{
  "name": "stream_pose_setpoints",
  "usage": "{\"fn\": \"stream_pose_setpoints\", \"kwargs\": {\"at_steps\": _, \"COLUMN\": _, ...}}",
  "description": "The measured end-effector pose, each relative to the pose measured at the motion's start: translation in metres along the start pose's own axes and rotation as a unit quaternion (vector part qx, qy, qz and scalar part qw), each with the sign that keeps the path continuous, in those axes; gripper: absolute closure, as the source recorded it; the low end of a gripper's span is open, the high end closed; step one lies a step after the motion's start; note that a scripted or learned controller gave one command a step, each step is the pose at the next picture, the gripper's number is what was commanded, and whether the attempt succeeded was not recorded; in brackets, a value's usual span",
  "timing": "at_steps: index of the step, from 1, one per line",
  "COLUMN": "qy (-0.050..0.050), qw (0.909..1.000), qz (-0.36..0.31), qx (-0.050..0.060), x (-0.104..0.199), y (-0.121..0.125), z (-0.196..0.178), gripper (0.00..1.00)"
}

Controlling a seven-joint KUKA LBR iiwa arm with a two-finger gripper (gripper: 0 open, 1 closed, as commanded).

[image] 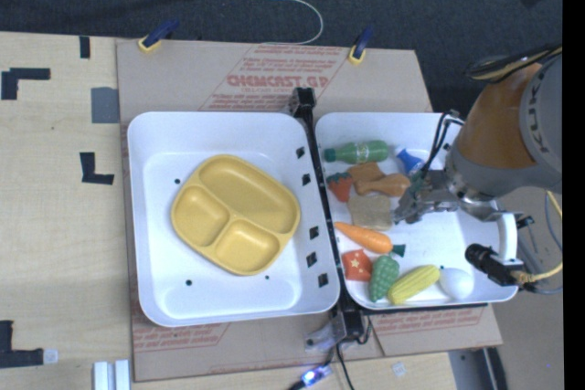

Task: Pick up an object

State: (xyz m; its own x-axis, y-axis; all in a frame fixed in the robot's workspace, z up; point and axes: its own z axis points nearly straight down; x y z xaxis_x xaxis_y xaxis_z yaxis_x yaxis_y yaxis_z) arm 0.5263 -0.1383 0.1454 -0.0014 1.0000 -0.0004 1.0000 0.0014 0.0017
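1. My dark two-finger gripper (409,205) hangs low in the right white bin (430,125) (grip state: cannot tell).
2. Orange plastic carrot (364,237) lies just beside it, long axis left-right, tip pointing left toward the bin divider.
3. Yellow compartment plate (236,214) sits in the left white bin (151,196).

Legible markings: one item. Flat brown cardboard sheet (274,78) lying under the two bins, printed in red along its far edge with a line of block capitals set between slanted red stripes; the print is upside down from the camera's side and too blurred to spell out with any certainty. A second patch of red print shows on the same sheet's near edge below the bins, also unreadable. No other text, label, brand, number or sign can be read on anything else in view
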Motion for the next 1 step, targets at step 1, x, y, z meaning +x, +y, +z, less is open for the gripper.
{"fn": "stream_pose_setpoints", "kwargs": {"at_steps": 1, "qy": -0.001, "qw": 1.0, "qz": 0.0, "qx": -0.001, "x": -0.0045, "y": 0.0099, "z": -0.0559, "gripper": 1.0}}
